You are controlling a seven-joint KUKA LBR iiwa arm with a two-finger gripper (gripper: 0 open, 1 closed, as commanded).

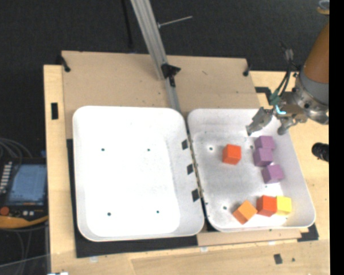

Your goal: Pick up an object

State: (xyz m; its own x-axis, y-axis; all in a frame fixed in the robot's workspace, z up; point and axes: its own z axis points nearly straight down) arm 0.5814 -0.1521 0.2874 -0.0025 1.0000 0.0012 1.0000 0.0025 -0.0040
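My gripper (270, 124) hangs over the far right part of the right bin (215, 125), its two fingers spread open with nothing between them. Just below it sit two purple blocks stacked close together (264, 149), and a third purple block (273, 173) lies a little nearer. An orange-red cube (232, 154) rests near the bin's middle, left of the purple ones. Along the near edge lie an orange block (245, 211), a red-orange cube (267, 205) and a yellow cube (284, 204).
The left bin (129, 171) lies beside the right one, with dark clips along the seam between them. A slanted metal pole (152, 36) rises from behind the bins. A handheld control pendant (20, 191) lies off the bench at the left.
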